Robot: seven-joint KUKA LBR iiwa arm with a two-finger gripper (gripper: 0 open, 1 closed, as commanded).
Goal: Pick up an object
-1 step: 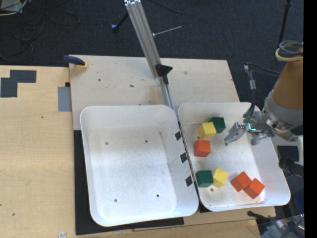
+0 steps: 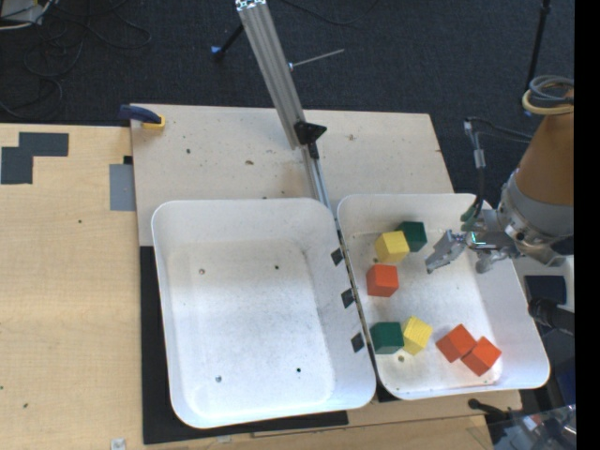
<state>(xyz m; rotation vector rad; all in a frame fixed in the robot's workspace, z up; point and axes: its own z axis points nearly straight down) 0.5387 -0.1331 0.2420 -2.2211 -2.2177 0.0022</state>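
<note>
The right bin point(image 2: 525, 345) holds several small cubes. A yellow cube point(image 2: 392, 245) touches a green cube point(image 2: 412, 234) near the bin's far left, with a red cube point(image 2: 382, 279) just below them. Along the near side lie a green cube point(image 2: 385, 337), a yellow cube point(image 2: 417, 334) and two red cubes point(image 2: 456, 342) point(image 2: 484, 355). My gripper point(image 2: 462, 258) hovers over the right bin's upper right part, to the right of the yellow and green pair. Its fingers are spread open with nothing between them.
The left bin point(image 2: 178, 251) stands beside the right one, with a divider and black clips point(image 2: 347, 298) between them. A slanted aluminium bar point(image 2: 277, 68) rises behind the bins. A blue and yellow clamp point(image 2: 142, 116) sits at the bench's far left corner.
</note>
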